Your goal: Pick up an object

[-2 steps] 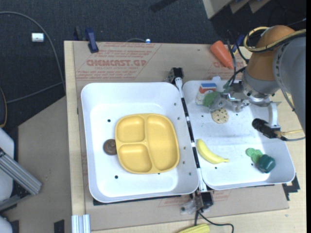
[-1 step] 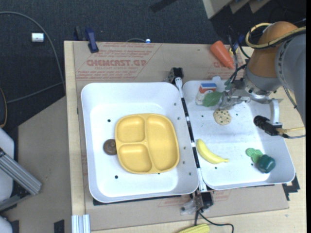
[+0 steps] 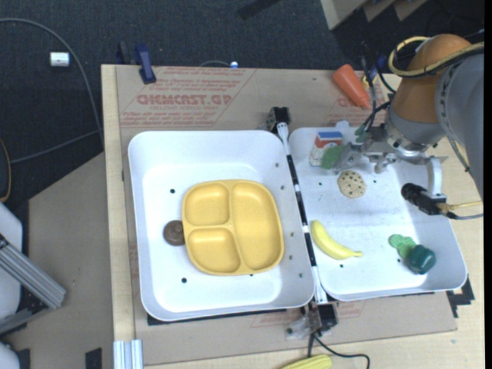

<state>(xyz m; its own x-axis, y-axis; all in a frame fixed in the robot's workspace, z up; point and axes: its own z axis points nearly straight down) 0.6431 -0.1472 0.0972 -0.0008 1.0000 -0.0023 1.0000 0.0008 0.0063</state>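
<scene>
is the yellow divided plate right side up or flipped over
Right side up. The yellow plate in the left bin shows its three recessed compartments facing the camera, with raised dividers between them.

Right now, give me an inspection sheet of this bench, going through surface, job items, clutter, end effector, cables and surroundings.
Surface: wooden bench bearing a left bin and a right bin, side by side.
Job's things: right bin holds a banana, a round speckled cookie, a green object near its front right corner, and a small box at its back left.
Clutter: yellow divided plate in the left bin, with a brown disc partly under its left edge; orange carrot-like item on the bench behind the right bin.
End effector: over the back of the right bin, beside the small box; grip state unclear.
Cables: yellow cable looped at the arm.
Surroundings: dark carpet floor.
</scene>
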